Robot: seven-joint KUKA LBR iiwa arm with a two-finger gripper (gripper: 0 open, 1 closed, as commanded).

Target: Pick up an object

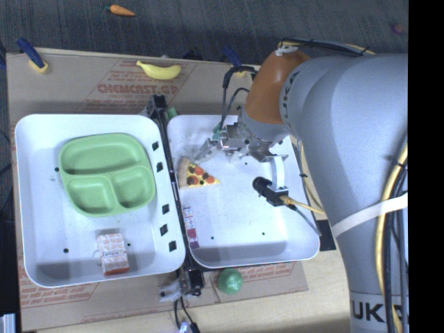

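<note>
Your bench carries a cardboard sheet under two white bins; the left bin holds a green divided tray and a small packet. The arm reaches in from the right, wrist bent down over the right bin, its bulk hiding that bin's far right corner. The gripper points toward the pizza slice lying by the bin's left wall. You cannot tell its opening; the tip is too blurred.

Dark grey carpet floor lies beyond the cardboard-covered bench.
</note>
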